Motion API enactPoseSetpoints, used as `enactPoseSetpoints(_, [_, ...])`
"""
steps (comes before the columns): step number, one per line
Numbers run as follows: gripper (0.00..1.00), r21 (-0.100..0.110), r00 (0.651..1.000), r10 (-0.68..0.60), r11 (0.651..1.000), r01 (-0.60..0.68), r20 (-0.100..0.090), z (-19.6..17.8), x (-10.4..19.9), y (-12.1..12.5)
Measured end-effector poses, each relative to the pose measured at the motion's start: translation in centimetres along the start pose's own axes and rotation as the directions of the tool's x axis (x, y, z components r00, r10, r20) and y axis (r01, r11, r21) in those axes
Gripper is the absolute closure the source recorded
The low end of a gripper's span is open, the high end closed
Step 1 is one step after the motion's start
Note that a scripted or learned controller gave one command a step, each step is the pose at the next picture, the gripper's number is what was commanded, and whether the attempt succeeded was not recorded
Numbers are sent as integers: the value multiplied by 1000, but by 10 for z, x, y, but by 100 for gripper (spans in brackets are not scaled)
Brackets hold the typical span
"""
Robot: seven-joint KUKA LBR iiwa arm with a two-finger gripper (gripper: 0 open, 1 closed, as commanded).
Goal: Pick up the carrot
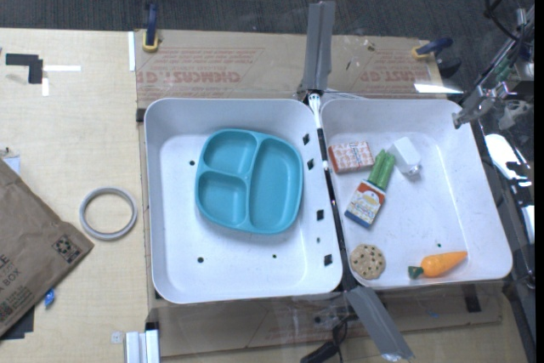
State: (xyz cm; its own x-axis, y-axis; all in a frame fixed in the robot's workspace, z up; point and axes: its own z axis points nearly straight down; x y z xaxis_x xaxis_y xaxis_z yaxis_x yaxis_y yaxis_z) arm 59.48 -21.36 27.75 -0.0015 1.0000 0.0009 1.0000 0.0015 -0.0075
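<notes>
Whether the fingers (476,109) are spread or closed I cannot tell; the metal end of the arm sits blurred at the right bin's (476,183) far right edge, well apart from everything inside; nothing is seen between them. The small orange plastic carrot with a green stub (439,264) lies flat near the right bin's near right corner, tip toward the right wall; it looks light, stiff and smooth, likely to roll; judged best pinched across its thicker middle. The arm reaches in from the right, held high, not yet descending.
</notes>
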Motion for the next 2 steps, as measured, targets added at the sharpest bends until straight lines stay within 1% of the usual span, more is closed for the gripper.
enactPoseSetpoints(1, [0, 0, 1000, 12, 1000, -12, 0, 9, -9, -12])
enactPoseSetpoints(2, [0, 1, 1000, 5, 1000, -5, 0, 20, -7, -29])
